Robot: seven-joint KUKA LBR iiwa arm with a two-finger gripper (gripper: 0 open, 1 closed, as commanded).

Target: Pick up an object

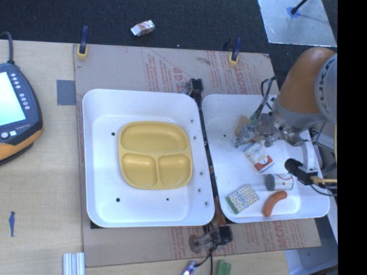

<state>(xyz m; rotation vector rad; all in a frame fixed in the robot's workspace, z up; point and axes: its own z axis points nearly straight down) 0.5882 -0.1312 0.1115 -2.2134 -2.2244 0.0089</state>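
The counter (46,211) is covered in its middle by a brown cardboard sheet (172,67), on which two shallow white bins are set side by side. The left bin (97,205) is taken up by a yellow divided plate (155,153) lying flat at its centre. The right bin (221,110) is entered from its right edge by the grey arm (307,90) with its orange band. The claw (248,133) is seen low over the far half of this bin, near its middle; whether it is open or closed cannot be told. A small red and white carton (258,157) lies just beside the claw, toward the near edge. A white can (279,182) lies on its side nearer the right edge. An orange sausage (274,203) and a green patterned packet (243,198) are found by the near edge of the right bin. A handheld screen unit (14,110) rests at the counter's left edge.
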